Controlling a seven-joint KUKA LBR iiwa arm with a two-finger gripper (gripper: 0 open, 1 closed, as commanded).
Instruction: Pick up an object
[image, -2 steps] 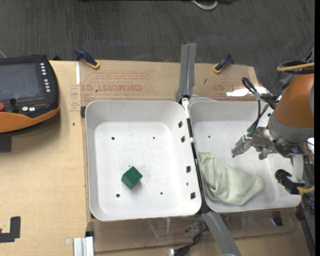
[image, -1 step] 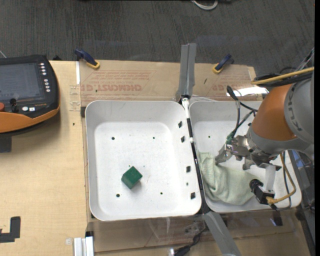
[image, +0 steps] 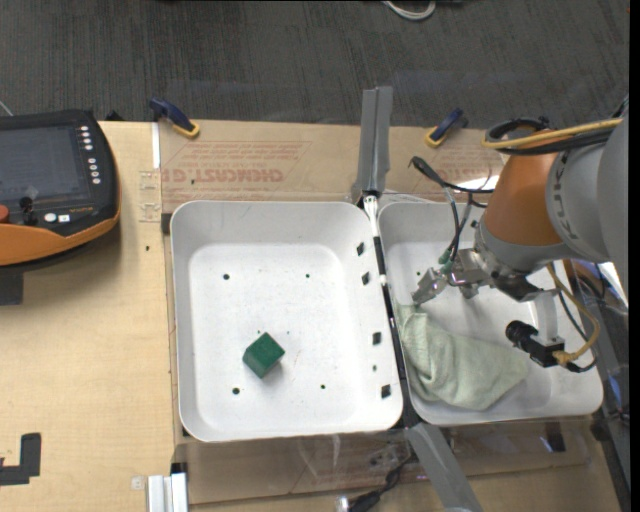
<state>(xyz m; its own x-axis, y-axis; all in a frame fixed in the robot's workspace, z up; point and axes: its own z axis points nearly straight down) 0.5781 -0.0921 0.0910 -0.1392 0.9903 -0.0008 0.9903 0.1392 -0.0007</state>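
- My gripper (image: 432, 287) hangs low over the right bin (image: 575, 400), just beyond the far left edge of the pale green cloth (image: 458, 358).
- I cannot tell how my tool is set from this angle, and nothing shows held in it.
- The cloth lies crumpled in the near left part of the right bin, against the wall it shares with the left bin (image: 200, 330).
- A small green block (image: 264, 354) sits alone on the floor of the left bin, toward its near side, well apart from my gripper.
- My arm (image: 560, 195) reaches in from the right, its orange band above the wrist.
- A teach pendant (image: 50, 185) rests on the bench at the far left.
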